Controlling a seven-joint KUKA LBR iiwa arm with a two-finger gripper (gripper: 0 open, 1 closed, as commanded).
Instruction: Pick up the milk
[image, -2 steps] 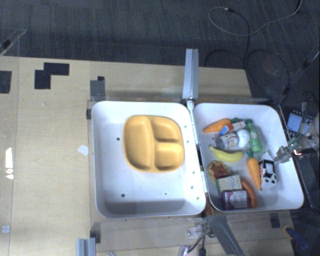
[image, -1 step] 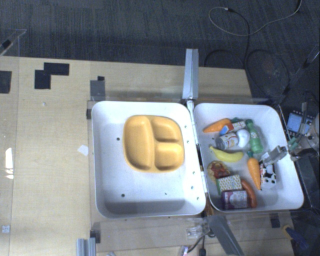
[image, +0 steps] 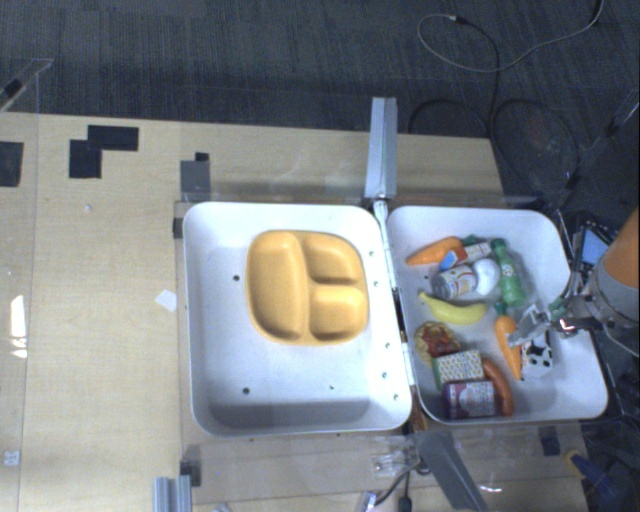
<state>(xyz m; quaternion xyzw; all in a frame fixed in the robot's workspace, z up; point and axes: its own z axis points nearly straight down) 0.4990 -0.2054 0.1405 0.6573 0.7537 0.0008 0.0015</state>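
1. I see the grey arm with its orange band (image: 625, 255) reaching in from the right, its wrist over the right edge of the right-hand shallow white bin (image: 560, 240).
2. The two-finger gripper (image: 540, 322) sits low over that bin's right side, its metal fingers pointing left toward the clutter. I cannot tell whether it is parted or clenched; the fingertips blur into the items below.
3. The milk, a small white carton with black cow patches (image: 539, 355), lies just under and beside the gripper tip, near the bin's right wall. I cannot tell whether the gripper touches it.
4. Just left of the carton lies a small orange carrot (image: 509, 346), running top to bottom.
5. Further left I make out a yellow banana (image: 452, 309), a white-and-blue can on its side (image: 468, 280), a green bottle (image: 510, 275) and another orange carrot (image: 435, 252) toward the back.
6. Near the front lie a dark red can (image: 470, 399) and a green-and-red box (image: 459, 366).
7. The left-hand white bin (image: 215, 330) holds a yellow three-compartment tray (image: 285, 290), resting flat near its middle.
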